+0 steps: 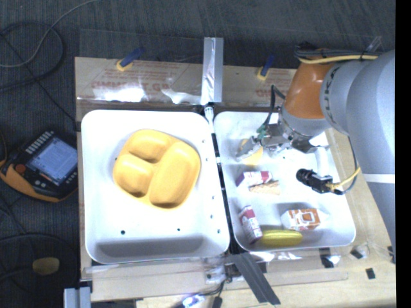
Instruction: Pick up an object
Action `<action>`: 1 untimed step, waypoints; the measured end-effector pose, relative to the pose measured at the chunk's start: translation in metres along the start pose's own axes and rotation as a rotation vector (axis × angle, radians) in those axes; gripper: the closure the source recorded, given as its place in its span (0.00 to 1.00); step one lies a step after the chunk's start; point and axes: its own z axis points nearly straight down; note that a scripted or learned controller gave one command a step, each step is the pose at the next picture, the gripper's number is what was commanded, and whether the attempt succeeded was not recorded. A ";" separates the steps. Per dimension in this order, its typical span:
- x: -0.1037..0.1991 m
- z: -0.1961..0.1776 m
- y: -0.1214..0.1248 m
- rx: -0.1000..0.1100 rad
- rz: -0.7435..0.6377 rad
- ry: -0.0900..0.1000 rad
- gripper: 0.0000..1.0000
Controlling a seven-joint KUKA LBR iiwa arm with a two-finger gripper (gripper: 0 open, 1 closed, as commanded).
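Two white bins sit before you, and beside the right bin's (350,230) small carton (302,218) your gripper (273,136) hovers, grip unclear, nothing lifted yet.

Dark carpet (38,249) around a wooden bench (87,85).

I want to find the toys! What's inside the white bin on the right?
The right bin holds a yellow banana-like thing, a small orange-and-white carton, a red-and-white can and a small packet. The arm covers its far corner.
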 end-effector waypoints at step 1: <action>0.000 -0.006 0.000 0.003 0.001 0.003 1.00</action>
